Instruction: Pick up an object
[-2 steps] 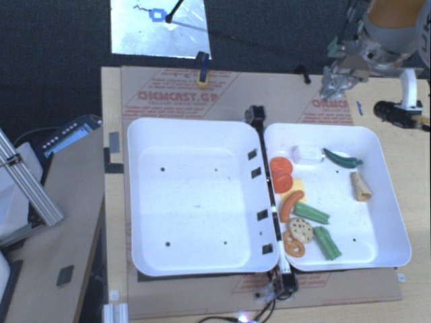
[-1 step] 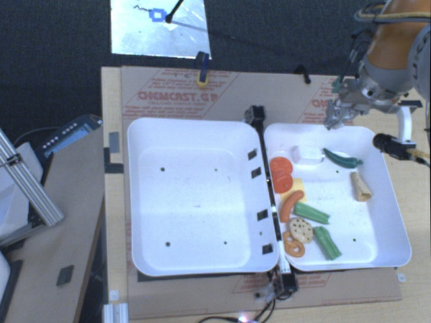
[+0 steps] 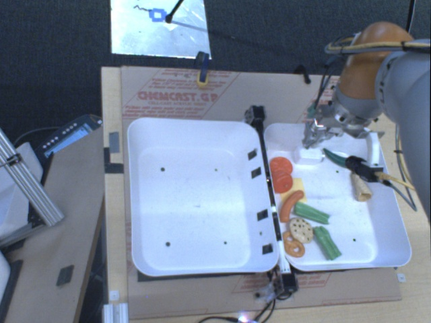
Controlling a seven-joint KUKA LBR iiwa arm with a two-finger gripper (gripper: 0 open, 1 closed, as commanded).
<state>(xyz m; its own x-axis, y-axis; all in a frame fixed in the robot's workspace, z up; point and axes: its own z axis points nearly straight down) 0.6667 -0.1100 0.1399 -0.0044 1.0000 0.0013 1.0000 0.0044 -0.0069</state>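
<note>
My gripper [image 3: 312,140] hangs over the far left part of the right bin [image 3: 390,237], pointing down. Just below its tip lies a small white block [image 3: 310,158]. Toy food is strewn along this bin's left side: two red tomato slices [image 3: 281,172], a yellow piece [image 3: 296,185], an orange sausage [image 3: 290,205], two green pieces [image 3: 311,212] [image 3: 327,243], a speckled cookie [image 3: 300,230] and an orange ring [image 3: 293,247]. A slim green pod [image 3: 335,157] and a tan stub [image 3: 362,190] lie to the right of the gripper.
The left bin [image 3: 195,194] sits beside the right one, with a black divider with clips [image 3: 264,173] between them. A brown board [image 3: 182,93] lies under both bins. The arm [image 3: 377,66] comes in from the upper right.
</note>
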